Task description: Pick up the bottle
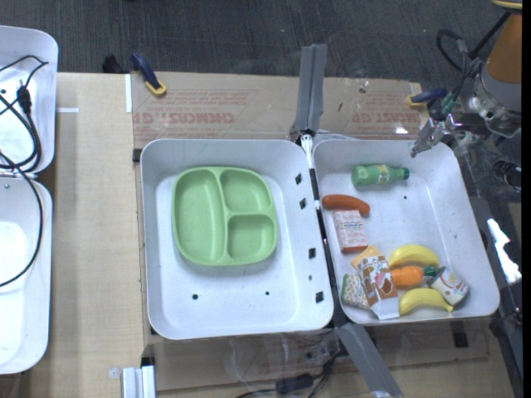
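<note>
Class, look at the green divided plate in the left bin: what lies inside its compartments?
The green divided plastic plate shows three bare compartments, nothing lying in them. The white bin floor directly beneath it is covered.

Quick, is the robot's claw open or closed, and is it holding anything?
Gripper: above the right bin's far corner; open or closed cannot be told. The bottle lies in the bin, not held.

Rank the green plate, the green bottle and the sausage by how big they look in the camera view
1. Green plate, by far the largest.
2. Green bottle.
3. Sausage, slightly shorter and thinner than the bottle; the two are close.
</note>
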`<state>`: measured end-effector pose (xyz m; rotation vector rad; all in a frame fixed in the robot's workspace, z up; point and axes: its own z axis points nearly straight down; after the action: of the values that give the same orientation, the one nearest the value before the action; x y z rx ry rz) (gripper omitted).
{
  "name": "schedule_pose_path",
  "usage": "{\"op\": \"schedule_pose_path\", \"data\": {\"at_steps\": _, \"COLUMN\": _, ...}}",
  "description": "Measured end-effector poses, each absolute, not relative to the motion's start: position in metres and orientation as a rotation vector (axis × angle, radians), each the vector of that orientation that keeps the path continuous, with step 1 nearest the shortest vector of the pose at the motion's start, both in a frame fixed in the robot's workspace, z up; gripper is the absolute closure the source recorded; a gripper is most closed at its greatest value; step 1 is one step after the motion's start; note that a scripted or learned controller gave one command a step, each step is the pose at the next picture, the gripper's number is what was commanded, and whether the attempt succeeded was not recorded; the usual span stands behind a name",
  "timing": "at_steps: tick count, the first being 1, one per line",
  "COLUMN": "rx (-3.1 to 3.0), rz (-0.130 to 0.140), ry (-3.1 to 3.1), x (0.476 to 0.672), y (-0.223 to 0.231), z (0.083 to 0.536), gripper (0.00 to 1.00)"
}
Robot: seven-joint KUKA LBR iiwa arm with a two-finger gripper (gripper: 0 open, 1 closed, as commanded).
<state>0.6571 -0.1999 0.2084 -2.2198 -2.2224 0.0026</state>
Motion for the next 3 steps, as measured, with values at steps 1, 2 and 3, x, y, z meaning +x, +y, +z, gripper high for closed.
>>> {"op": "schedule_pose_path", "data": {"at_steps": 1, "rx": -2.272, "rz": -0.017, "ry": -2.195, "x": 0.664, "y": -0.162, "z": 0.114, "gripper": 0.00}}
{"op": "schedule_pose_path", "data": {"at_steps": 2, "rx": -2.320, "rz": -0.022, "ry": -2.154, "x": 0.666, "y": -0.123, "z": 0.108, "gripper": 0.00}}
{"op": "schedule_pose_path", "data": {"at_steps": 3, "rx": -2.516, "rz": 0.000, "ry": -1.886, "x": 0.659, "y": -0.099, "z": 0.093, "gripper": 0.00}}
